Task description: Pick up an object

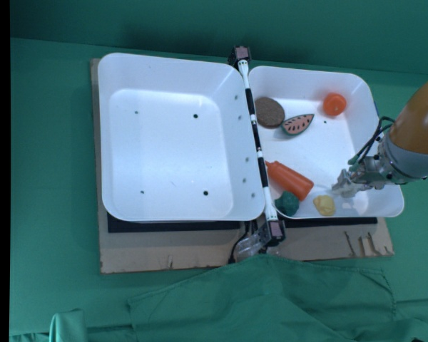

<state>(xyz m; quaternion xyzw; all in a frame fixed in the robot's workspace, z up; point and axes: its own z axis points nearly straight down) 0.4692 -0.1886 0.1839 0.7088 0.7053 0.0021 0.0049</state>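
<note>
I see the orange carrot (290,179) partly tucked under the divider bar (257,137). The yellow lump (324,205) lies just left of and below my claw (344,184), whose grip I cannot tell.

A robot lab bench. Two white bins (172,77) sit on cardboard (150,251) over green cloth (50,155). The grey-and-orange arm (421,130) reaches in.
</note>
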